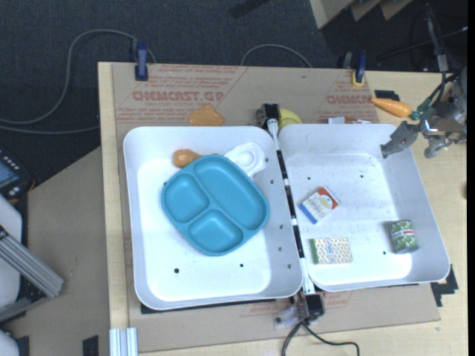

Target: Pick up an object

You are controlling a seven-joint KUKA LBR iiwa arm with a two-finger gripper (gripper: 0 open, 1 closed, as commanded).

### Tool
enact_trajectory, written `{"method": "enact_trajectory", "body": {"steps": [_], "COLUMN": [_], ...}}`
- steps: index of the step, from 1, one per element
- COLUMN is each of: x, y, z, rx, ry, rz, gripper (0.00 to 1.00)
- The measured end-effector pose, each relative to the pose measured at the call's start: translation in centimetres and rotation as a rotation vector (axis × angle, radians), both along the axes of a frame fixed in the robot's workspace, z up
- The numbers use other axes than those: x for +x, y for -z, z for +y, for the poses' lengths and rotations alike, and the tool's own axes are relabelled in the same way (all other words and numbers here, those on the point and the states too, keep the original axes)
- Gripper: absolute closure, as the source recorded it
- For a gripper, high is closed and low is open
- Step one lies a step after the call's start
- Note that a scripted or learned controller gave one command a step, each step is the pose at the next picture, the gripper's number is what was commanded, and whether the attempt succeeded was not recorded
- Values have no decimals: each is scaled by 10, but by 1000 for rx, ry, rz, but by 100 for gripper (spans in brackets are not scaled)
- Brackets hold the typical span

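My gripper (409, 150) hangs over the far right corner of the right bin (367, 273), its two grey fingers spread apart with nothing between them. Below it in that bin lie a small red, white and blue carton (320, 204), a flat patterned packet (332, 250) and a green packet (403, 236). The left bin (148, 265) holds a blue divided plate (215, 205), an orange lump (185, 157) and a white piece (246, 156) behind the plate.
Behind the bins on the bench lie an orange item (205, 115), a yellow item (288, 117) beside a black part (267, 113), and a toy carrot (392, 107) close to the gripper. Blue clamps (140, 59) hold the board's far edge.
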State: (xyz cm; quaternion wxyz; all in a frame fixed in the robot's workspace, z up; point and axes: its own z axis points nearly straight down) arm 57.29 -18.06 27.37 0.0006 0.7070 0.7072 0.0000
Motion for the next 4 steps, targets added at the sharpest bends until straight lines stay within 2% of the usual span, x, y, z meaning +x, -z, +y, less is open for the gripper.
{"method": "enact_trajectory", "body": {"steps": [1, 2, 3, 4], "x": [-23, 9, 12, 11], "y": [134, 188, 174, 175], "z": [76, 66, 66, 66], "rx": [8, 5, 3, 3], "ry": [-6, -1, -1, -1], "rz": [16, -1, -10, -8], "gripper": [0, 0, 100, 0]}}
